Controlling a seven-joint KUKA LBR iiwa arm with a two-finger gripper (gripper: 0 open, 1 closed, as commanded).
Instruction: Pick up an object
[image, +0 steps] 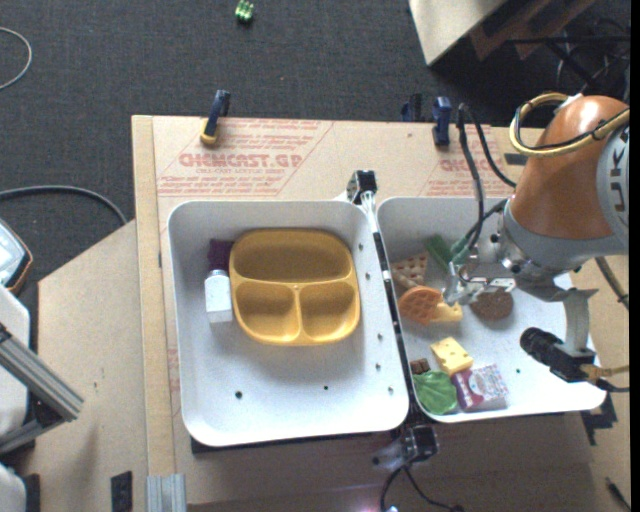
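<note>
Camera view: the gripper (462, 283) hangs above the orange waffle toy (422, 304); finger state unreadable, so crowding neighbours could spoil a grasp.

Single robot arm (560, 190), entering from the right of the overhead view. The orange band sits above a grey wrist, which bends downward and to the left. The pincer (458, 285) points down and leftward, low over the right side of the workspace. Cables loop over the top of the orange section.
</note>
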